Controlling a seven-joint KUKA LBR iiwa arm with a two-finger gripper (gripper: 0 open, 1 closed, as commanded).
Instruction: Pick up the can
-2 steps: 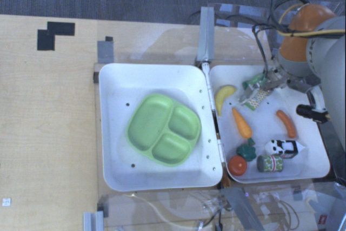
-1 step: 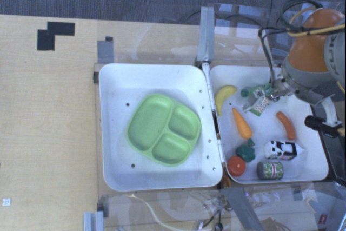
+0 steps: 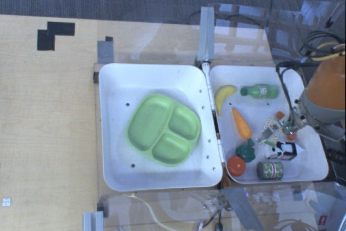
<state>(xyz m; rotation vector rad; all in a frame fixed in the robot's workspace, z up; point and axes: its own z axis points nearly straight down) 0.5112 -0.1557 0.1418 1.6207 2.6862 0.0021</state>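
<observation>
- The can (image 3: 270,170) lies on its side in the lower right of the frame, near the bottom edge of the right bin (image 3: 316,170); it is greenish with a pale band, and any label writing is too small to read.
- The end effector (image 3: 282,131) hangs above and slightly right of the can, apart from it, with a small black and white object (image 3: 285,151) lying between the two; whether it is open or closed cannot be told, and nothing is seen gripped in it.
- Left of the can, in the same bin, sits a red tomato-like ball (image 3: 236,166), and just above that a dark green item (image 3: 246,152).
- Further up the right bin lie an orange carrot (image 3: 241,123), a yellow banana (image 3: 224,97) against the left wall, and a green bottle (image 3: 260,92) on its side with a pale label that cannot be read.
- The left bin (image 3: 113,116) holds a light green divided plate (image 3: 164,129) with three compartments, set at a tilt near the bin's middle.
- Both bins rest on the pale wooden desk (image 3: 48,132), which carries black square marks (image 3: 53,35) in the upper left of the frame.
</observation>
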